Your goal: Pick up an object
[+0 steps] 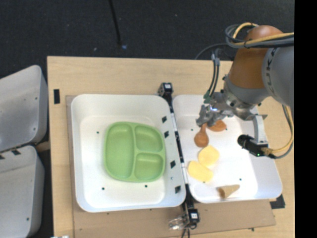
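The left bin [79,133] holds a green tray [134,151] with three compartments, lying flat near its middle. In the right bin [267,180], going rightward, lie two yellow pieces [204,163] touching each other, one above the other, then a brown drumstick-shaped piece [201,137] just above them, a tan cone [228,191] near the bin's front edge, and an orange-brown piece [218,127] beside the drumstick's upper end. The gripper [212,114] hangs low over the drumstick's top and the orange-brown piece, under the arm's orange band [252,58]; whether it is spread or pinched I cannot tell, and nothing shows plainly gripped in it.
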Available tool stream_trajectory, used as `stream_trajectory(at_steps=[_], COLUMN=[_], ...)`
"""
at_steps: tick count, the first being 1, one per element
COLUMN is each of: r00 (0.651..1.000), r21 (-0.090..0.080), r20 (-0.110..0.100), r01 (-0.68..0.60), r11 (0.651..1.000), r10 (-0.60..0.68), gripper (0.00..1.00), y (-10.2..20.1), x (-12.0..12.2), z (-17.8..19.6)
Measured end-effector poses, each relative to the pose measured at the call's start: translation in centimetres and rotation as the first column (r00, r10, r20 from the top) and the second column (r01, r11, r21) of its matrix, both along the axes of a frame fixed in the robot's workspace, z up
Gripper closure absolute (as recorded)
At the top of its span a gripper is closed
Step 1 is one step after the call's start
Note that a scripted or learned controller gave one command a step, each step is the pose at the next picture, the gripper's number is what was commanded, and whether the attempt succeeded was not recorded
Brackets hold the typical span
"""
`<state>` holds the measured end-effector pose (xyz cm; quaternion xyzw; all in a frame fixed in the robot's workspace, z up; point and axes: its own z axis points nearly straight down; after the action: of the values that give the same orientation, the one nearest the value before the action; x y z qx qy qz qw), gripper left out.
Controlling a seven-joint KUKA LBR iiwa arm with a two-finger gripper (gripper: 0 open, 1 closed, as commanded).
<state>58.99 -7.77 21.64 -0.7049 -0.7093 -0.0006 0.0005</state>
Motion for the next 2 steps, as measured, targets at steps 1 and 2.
stream_trajectory(at_steps=[1, 2], r00=[1.000, 1.000], r21=[-0.001, 0.000], r20=[-0.001, -0.001], r01=[0.001, 0.000], r11=[1.000, 1.000], r10=[-0.001, 0.000], gripper=[1.00, 1.00], y=[5.0, 10.3], x=[-1.8, -4.2], z=[-0.5, 0.2])
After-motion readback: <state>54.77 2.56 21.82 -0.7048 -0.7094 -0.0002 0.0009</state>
